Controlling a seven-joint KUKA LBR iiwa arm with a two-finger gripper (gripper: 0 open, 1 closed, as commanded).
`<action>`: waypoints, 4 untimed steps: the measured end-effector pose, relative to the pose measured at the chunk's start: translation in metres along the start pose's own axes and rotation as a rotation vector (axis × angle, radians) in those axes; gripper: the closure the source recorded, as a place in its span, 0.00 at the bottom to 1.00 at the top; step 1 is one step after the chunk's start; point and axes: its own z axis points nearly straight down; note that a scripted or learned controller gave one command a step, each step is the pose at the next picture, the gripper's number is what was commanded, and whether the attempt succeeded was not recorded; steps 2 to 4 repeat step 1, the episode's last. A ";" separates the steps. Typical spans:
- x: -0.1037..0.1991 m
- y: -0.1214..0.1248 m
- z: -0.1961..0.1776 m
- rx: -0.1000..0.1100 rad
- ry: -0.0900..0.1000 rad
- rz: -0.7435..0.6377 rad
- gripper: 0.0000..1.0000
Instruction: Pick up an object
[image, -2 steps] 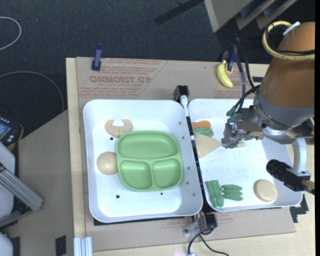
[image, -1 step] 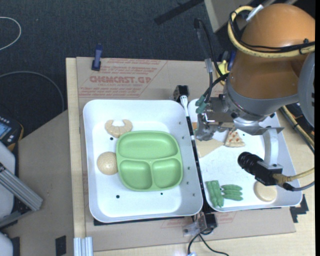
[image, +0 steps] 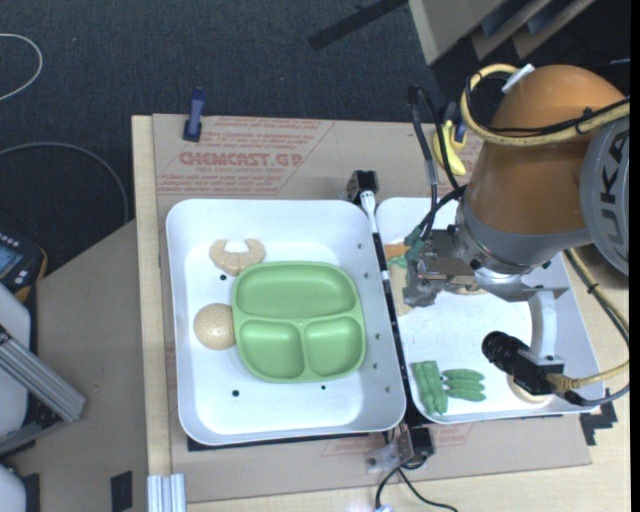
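My gripper (image: 422, 283) hangs low over the left part of the right bin (image: 470, 335), under the grey and orange arm. A small orange and green thing (image: 398, 250) peeks out just left of the gripper, by the bin's left wall, mostly hidden. Green pea pods (image: 450, 384) lie at the front of the right bin, apart from the gripper. In the left bin (image: 190, 300) a green divided plate (image: 298, 320) lies in the middle. A tan croissant-like piece (image: 236, 255) sits at the plate's back left, and a round tan bun (image: 214, 326) touches its left side.
Both bins rest on a cardboard sheet (image: 240, 150). A blue clip (image: 194, 116) sits at its back left corner. The arm's bulk hides most of the right bin's back half.
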 end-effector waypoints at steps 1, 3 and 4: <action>-0.018 0.001 0.003 -0.005 0.001 -0.001 1.00; -0.018 0.001 0.003 -0.005 0.001 -0.001 1.00; -0.018 0.001 0.003 -0.005 0.001 -0.001 1.00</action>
